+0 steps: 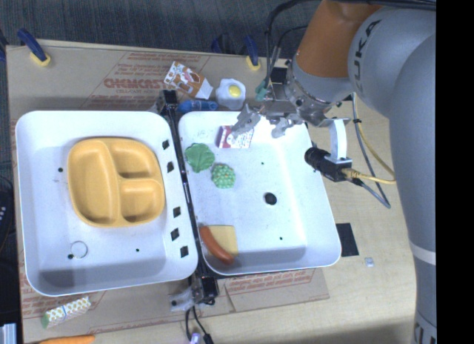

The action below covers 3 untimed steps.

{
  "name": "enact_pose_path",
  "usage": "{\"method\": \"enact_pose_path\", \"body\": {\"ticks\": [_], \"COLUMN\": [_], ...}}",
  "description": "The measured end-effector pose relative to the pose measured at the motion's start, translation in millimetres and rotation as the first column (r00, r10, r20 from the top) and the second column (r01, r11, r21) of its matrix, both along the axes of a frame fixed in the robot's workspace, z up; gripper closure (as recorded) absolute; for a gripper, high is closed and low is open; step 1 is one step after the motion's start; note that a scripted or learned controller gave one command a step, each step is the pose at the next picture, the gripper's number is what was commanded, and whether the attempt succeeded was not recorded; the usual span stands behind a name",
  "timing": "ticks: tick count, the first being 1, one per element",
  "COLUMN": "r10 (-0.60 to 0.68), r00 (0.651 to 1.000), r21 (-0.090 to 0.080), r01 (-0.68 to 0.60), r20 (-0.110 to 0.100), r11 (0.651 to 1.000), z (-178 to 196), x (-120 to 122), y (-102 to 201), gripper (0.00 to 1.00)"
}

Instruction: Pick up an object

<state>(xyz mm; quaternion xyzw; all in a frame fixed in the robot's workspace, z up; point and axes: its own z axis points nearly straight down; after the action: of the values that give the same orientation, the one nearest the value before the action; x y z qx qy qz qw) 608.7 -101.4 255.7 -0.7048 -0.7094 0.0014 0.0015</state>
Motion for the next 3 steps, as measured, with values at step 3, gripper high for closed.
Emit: {"method": "enact_pose_path", "body": {"ticks": [3], "r10": [-0.571], "r00": [0.821], "r21": [-0.001], "r01": [0.571], "r20": [0.001], "r11": [0.821], "z": [-164.1], "x": [31.7], "y": [2.2], "gripper": [0.00]}}
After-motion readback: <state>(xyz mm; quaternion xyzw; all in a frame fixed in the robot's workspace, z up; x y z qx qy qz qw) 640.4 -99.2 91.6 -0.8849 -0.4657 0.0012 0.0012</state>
